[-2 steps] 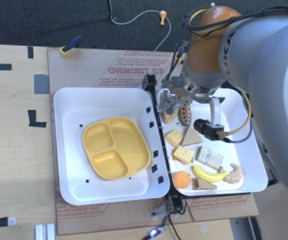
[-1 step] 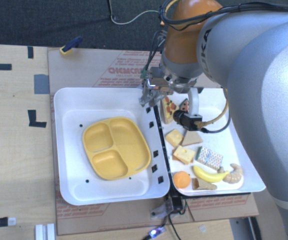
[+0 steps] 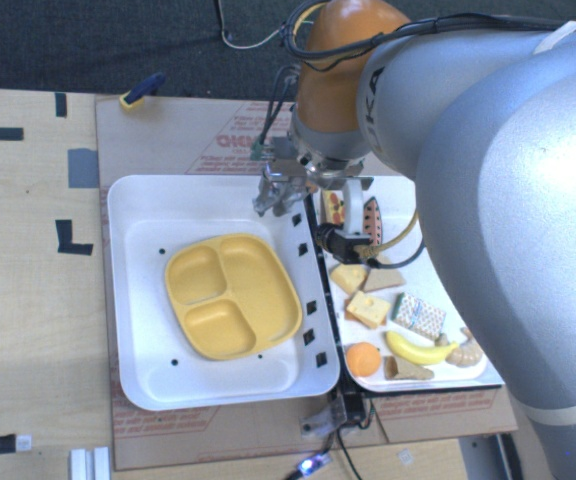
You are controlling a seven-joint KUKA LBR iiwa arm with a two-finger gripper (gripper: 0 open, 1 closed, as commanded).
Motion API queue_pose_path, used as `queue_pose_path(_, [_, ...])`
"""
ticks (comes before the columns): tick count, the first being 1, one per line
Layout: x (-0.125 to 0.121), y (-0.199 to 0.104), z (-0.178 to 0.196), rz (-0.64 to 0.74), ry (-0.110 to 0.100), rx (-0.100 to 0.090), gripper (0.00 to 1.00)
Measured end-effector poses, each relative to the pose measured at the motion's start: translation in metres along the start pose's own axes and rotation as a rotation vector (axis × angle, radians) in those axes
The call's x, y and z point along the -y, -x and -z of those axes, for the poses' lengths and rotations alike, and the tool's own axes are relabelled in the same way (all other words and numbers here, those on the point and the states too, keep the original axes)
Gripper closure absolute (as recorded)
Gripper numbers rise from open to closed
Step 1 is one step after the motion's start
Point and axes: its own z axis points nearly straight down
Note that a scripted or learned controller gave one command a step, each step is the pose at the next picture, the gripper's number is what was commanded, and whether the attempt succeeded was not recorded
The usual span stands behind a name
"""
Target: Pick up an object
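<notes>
The camera view looks down at a slant on a cardboard-covered bench [image 3: 168, 138] bearing two shallow white bins side by side. The left bin [image 3: 133, 268] fills the centre of the frame and holds a yellow three-compartment plate [image 3: 233, 295], lying flat and turned at an angle, slightly left of the bin's middle. The right bin [image 3: 408, 193] sits just beside it, the two sharing a dark dividing edge with small black markers along it.

In the right bin lies a cluster of toy food pieces. A watermelon slice [image 3: 372, 220] is near the upper part, with a small red and yellow piece [image 3: 335, 207] beside it. Lower down are two cheese wedges [image 3: 366, 308] touching one another, a patterned block [image 3: 421, 317], a banana [image 3: 415, 349] and an orange [image 3: 364, 360] near the bottom edge, with a brownish piece [image 3: 406, 370] between them.

The grey arm with its orange band [image 3: 343, 48] comes in from the right and takes up the upper right of the frame. The gripper [image 3: 288, 190] hangs over the upper edge of the left bin, near the divider. Whether it is released or clenched cannot be told from here, and nothing is seen held in it.

A blue and yellow object [image 3: 142, 90] lies at the upper left of the cardboard.
</notes>
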Motion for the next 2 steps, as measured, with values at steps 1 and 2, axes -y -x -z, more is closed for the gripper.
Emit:
queue_pose_path(1, [0.0065,-0.0003,0.0069,-0.002,0.000,0.000,1.00])
queue_pose_path(2, [-0.0018,-0.0006,-0.0003,-0.001,0.000,0.001,1.00])
